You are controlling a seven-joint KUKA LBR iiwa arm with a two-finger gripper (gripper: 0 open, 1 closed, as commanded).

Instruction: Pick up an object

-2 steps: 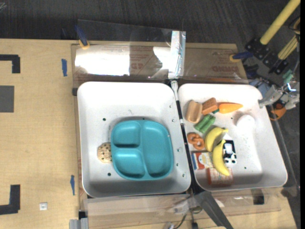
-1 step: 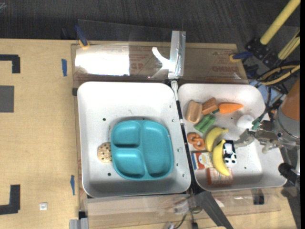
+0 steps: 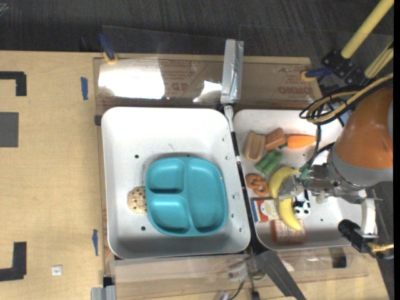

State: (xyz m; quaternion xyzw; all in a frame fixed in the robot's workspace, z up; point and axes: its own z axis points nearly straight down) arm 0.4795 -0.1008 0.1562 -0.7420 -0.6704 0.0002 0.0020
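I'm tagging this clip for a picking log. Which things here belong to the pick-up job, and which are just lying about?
For the job:
gripper
banana, closest to it
pretzel
carrot
green piece
carton
right bin

Lying about:
blue plate
cookie
left bin

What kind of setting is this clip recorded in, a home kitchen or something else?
Most likely a robot lab grasping bench, not a kitchen: two white bins sit taped on a cardboard-covered bench, toy food such as a banana is piled in the right bin, and a grey-and-orange arm reaches in.
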